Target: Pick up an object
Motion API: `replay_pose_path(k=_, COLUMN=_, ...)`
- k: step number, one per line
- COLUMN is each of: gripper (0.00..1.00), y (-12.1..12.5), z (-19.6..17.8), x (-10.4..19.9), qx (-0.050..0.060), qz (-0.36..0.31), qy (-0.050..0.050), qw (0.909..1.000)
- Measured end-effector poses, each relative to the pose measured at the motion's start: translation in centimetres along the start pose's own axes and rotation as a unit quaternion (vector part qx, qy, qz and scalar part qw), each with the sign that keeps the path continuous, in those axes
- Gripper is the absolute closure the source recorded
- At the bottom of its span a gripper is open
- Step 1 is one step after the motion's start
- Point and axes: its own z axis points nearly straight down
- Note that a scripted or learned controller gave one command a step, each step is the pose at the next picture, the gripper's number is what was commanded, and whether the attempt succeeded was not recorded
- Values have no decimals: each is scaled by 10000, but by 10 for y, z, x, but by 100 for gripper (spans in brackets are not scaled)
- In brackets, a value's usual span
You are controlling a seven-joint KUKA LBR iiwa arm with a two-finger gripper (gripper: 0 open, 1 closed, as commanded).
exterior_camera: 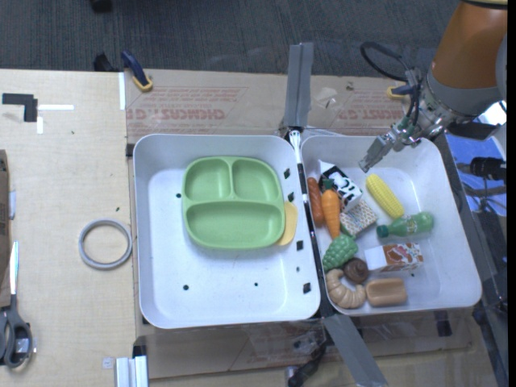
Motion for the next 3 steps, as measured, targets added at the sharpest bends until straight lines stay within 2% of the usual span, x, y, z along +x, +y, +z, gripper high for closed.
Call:
replay_pose_path(k=1, gripper=0, y=5, z=152, x=-55, qx=3, qz=873, qy=4, qw=9962)
replay_pose_path(k=2, gripper=0, y=-44, z=152, x=-33, qx=2, qz=1175, qy=4, qw=9931)
replay_pose_path(k=3, gripper=0, y=-85, z=152, x=-30, qx=-8, qz=1294, qy=15, qw=9916)
